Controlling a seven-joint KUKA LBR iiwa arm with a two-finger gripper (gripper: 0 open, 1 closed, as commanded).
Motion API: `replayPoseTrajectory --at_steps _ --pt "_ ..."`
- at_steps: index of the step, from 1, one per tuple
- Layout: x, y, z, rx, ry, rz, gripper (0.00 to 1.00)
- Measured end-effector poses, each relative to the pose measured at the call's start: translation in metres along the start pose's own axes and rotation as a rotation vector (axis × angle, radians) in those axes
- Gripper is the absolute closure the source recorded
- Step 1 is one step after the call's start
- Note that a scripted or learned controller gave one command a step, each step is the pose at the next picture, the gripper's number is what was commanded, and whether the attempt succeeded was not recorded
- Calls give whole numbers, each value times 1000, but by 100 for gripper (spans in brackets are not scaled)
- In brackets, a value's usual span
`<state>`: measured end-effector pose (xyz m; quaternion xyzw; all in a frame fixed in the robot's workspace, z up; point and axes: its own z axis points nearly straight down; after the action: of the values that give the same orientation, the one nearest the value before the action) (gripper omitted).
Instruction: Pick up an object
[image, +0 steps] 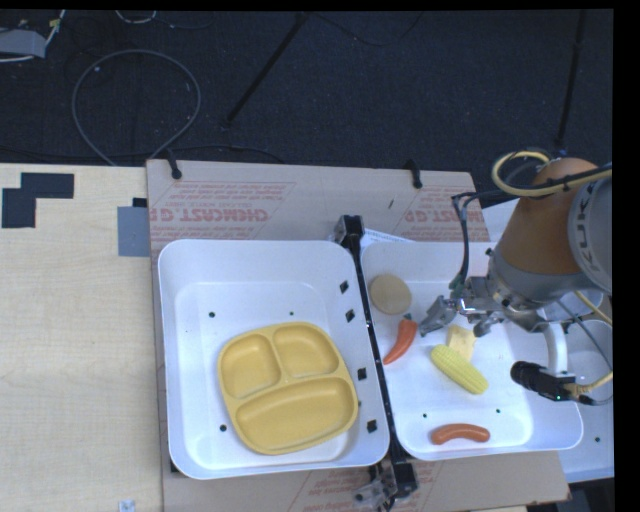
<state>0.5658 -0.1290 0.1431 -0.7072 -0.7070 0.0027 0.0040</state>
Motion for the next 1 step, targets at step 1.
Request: replayPoseTrajectory --at_steps 1 --pt "-1 1 51 -10 -5 0 0"
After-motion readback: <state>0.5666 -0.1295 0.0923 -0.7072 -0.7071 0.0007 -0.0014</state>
